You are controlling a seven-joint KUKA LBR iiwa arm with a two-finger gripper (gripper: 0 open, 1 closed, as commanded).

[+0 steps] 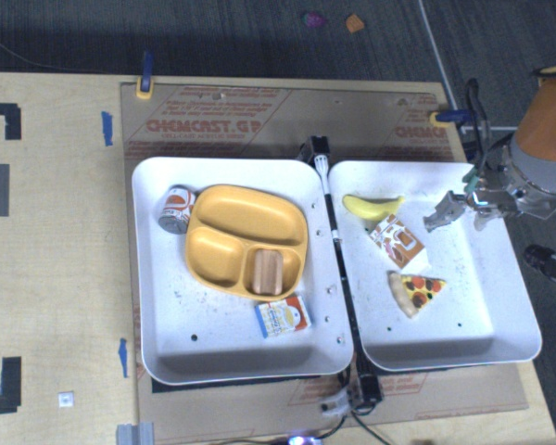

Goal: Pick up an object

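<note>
In the right bin (pixel 500 332) lie a yellow banana (pixel 371 207), a brown and white snack packet (pixel 397 241) and a toy pizza slice (pixel 415 292). My gripper (pixel 461 217) hovers over the bin's upper right part, to the right of the banana and packet. It is open, with nothing between its fingers, and stands apart from every object.
The left bin (pixel 157 341) holds a yellow divided plate (pixel 246 239) with a brown block (pixel 266 272) in one compartment. A can (pixel 175 209) lies at the plate's upper left and a small blue carton (pixel 283 316) below it. A black divider (pixel 334 248) separates the bins.
</note>
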